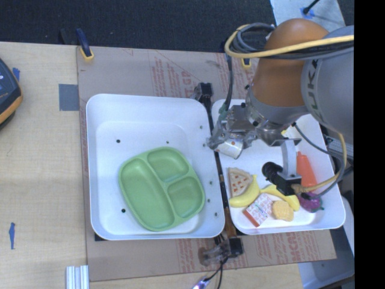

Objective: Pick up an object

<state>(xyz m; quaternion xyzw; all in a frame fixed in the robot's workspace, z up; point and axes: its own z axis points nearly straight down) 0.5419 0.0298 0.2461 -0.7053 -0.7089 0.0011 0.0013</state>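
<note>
My gripper (pixel 228 143) hangs low over the far left part of the right bin (pixel 337 218), close to the wall between the two bins. The big grey and orange wrist covers much of it from above. Toy foods lie along the near side of that bin: a waffle-patterned wedge (pixel 239 180), a yellow banana (pixel 248 194), a red and white packet (pixel 260 209), a yellow lump (pixel 282 210), a purple piece (pixel 311 203) and an orange carrot (pixel 307 168). All of them lie nearer to the front than the gripper.
The left bin (pixel 102 131) holds a green divided plate (pixel 160 187) in its near half. Brown cardboard lies under both bins. A clamp (pixel 204 91) sits at the far end of the gap between them.
</note>
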